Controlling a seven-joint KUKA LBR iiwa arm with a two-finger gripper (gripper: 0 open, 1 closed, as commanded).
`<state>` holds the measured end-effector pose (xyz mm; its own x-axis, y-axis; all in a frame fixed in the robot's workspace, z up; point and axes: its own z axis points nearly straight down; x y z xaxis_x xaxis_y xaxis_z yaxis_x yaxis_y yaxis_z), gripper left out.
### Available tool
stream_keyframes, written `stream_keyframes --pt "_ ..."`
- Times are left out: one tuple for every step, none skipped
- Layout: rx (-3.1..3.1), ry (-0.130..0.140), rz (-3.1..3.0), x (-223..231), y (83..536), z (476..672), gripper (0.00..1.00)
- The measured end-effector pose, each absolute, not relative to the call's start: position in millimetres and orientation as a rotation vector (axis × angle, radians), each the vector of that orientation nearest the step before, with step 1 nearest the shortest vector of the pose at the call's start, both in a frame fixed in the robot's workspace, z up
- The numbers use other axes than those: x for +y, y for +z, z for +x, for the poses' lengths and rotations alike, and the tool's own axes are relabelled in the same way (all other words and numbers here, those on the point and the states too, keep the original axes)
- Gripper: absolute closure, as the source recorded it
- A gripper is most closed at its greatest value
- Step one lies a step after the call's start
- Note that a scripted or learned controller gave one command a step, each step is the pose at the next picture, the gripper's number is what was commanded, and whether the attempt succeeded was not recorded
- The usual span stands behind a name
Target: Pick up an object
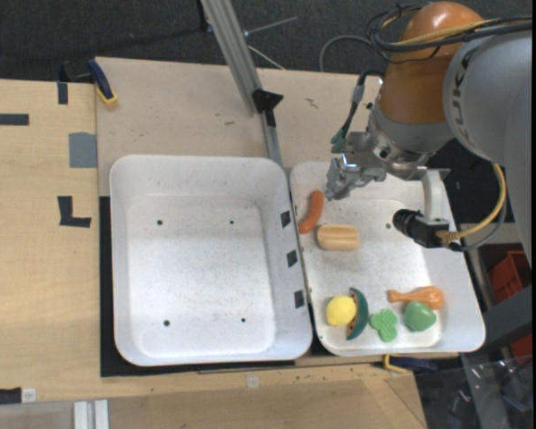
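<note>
In the right bin (456, 329) lie an orange sausage (311, 211) by the left wall, a tan bread roll (338, 237), a yellow lemon (341, 310), a dark green pod (358, 315), a green leafy piece (385, 323), a green pepper (419, 316) and an orange carrot-like piece (417, 297). My gripper (339, 186) hangs over the bin's far left part, just right of the sausage's upper end and above the roll. Nothing shows between its fingers.
The left bin (125, 239) stands beside the right one. A slanted metal bar (237, 52) with a black clamp rises behind the bins. A black cable fitting (415, 226) on the arm hangs over the right bin.
</note>
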<state>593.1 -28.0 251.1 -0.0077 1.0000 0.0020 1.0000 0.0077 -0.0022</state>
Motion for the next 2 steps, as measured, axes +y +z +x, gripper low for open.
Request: stream_keyframes --pt "-2.227 0.002 -2.211 29 247 583.9 1.00" --pt "-2.229 0.000 -2.211 88 247 590.4 1.00"
